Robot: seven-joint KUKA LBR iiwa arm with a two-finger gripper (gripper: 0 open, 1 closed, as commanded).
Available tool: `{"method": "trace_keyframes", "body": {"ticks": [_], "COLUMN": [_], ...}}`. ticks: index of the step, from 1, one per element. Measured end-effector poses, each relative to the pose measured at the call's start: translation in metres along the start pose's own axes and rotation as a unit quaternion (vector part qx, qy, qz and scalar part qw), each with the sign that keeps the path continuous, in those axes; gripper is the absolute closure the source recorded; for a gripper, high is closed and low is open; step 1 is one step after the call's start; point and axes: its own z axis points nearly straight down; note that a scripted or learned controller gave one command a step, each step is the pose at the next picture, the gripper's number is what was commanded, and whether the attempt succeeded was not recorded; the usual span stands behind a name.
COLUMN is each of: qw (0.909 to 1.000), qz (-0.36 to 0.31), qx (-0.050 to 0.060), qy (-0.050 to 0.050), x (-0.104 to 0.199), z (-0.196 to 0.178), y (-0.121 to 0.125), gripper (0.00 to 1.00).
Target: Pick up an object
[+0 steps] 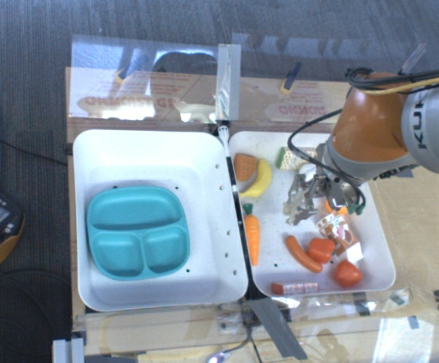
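My claw (304,203) hangs low inside the right bin (381,255), near its centre, with my orange band (366,127) above it at about one o'clock. I cannot tell whether the claw is released or clenched, and I see nothing clearly held in it. Around it lie the pickable things: a banana (262,180) at nine o'clock from the claw, touching an orange slice-like piece (243,165); a carrot (252,238) at eight o'clock along the bin's left wall; a red sausage (302,254) at six o'clock; a tomato (347,273) at five o'clock. The left bin (113,146) holds a teal divided plate (137,231).
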Motion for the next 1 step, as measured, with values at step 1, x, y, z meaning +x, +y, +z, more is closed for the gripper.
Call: {"method": "trace_keyframes", "body": {"ticks": [1], "qw": [0.9946], "qz": [0.104], "qx": [0.001], "qy": [0.0], "x": [-0.0399], "z": [-0.0303], "y": [-0.0071], "gripper": [1.0]}}
